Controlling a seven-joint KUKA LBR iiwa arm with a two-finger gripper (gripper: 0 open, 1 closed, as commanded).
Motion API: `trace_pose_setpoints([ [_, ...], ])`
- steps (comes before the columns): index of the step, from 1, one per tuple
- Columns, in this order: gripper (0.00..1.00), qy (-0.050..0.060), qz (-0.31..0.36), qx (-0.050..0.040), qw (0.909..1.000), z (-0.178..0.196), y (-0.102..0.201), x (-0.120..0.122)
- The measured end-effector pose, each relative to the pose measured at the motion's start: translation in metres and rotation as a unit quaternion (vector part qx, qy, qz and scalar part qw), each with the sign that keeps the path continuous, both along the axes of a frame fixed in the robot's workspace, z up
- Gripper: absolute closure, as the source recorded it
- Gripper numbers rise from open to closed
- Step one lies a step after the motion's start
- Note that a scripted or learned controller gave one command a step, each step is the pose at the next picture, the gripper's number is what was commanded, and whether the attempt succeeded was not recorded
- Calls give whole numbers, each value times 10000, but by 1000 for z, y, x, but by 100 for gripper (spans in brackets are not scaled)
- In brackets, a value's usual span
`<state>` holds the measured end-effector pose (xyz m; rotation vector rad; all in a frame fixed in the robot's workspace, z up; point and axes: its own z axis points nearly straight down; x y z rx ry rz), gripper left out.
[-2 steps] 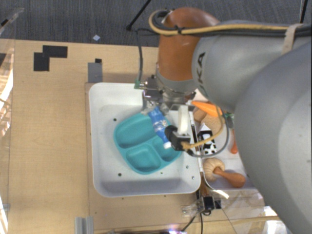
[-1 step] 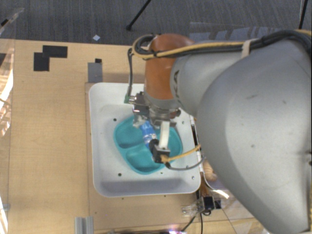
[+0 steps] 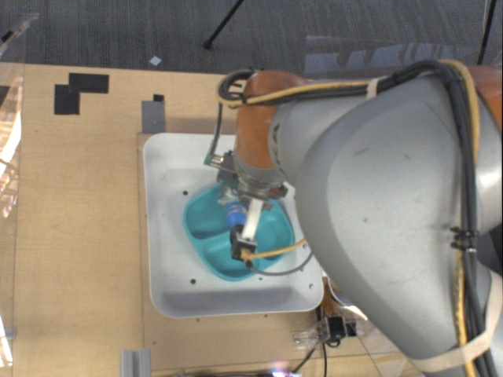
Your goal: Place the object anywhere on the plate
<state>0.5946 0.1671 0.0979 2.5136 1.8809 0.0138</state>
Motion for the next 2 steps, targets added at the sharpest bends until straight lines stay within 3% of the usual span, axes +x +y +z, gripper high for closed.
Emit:
trace_pose_setpoints([
  [1,100,-21,116,19,9999,85,71,57],
  [2,100,26,-1410,4,9900,0,69,73],
])
